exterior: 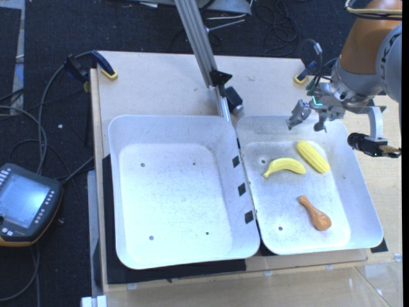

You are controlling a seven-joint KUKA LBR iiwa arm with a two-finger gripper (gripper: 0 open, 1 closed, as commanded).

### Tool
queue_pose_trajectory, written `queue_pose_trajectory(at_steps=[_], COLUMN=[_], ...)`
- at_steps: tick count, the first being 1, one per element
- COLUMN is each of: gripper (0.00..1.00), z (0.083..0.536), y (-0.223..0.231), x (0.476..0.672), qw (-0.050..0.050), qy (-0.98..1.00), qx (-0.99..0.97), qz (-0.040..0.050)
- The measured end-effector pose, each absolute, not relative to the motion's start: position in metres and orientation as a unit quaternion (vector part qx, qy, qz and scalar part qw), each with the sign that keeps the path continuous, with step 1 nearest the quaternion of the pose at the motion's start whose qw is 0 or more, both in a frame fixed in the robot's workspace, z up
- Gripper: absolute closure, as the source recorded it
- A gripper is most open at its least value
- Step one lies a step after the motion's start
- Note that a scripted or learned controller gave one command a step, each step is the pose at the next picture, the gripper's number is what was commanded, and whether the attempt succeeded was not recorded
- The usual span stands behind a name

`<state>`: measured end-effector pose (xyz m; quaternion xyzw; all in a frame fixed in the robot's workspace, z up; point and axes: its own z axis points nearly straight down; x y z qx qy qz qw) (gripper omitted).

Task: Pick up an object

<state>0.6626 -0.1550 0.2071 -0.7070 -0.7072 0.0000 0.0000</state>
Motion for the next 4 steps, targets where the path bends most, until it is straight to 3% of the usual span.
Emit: queue_pose_trajectory(at_steps=[1,3,4], gripper=[0.0,0.0,0.0], z=[0.207,0.112,0.095], y=[-0.155,-0.159,-0.158], x=[0.663,0.665,0.665], qw=[0.0,0.001,0.0], qy=[-0.707,-0.707,-0.707], qx=[-0.707,-0.707,-0.707], qz=[0.0,0.001,0.0004])
